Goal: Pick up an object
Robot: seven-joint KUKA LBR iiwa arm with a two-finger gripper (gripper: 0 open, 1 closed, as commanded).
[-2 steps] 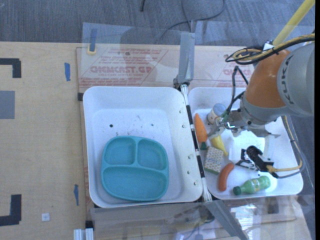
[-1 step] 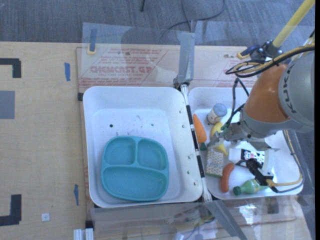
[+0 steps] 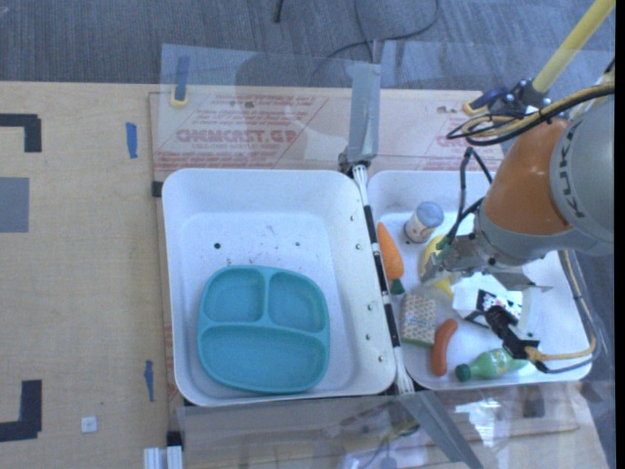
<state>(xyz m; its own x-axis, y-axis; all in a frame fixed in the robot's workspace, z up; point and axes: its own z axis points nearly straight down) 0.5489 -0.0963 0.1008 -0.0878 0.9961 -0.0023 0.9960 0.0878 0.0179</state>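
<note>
Arm [image 3: 532,189]: a grey body with an orange band is seen reaching in from the right and bent over the right bin.
Gripper [image 3: 451,259]: it is lowered into the right bin [image 3: 576,296], over the yellow object; its state cannot be told, since it is hidden under the wrist.
Yellow object [image 3: 431,254]: a curved, banana-like piece is partly seen at the gripper, its long axis running roughly up and down the view.
Carrot [image 3: 391,252]: it lies along the left wall of the right bin, long axis near vertical in the view, with the green end pointed toward the near edge.
Sausage [image 3: 442,346]: it is laid on a slant, upper end toward the right, just beside the waffle-like square [image 3: 419,318].
Green bottle [image 3: 491,364]: it lies on its side near the front rim, long axis nearly horizontal.
Small jar [image 3: 425,220]: it is placed near the far end of the right bin.
Left bin [image 3: 254,198]: a teal divided plate [image 3: 264,329] is held in its near half; dark specks are scattered on the floor.
Surface: a pale wooden bench [image 3: 78,291] with blue tape marks and black corner marks is seen.
Room: grey carpet [image 3: 117,13] and a dark cable lie beyond the bench.
</note>
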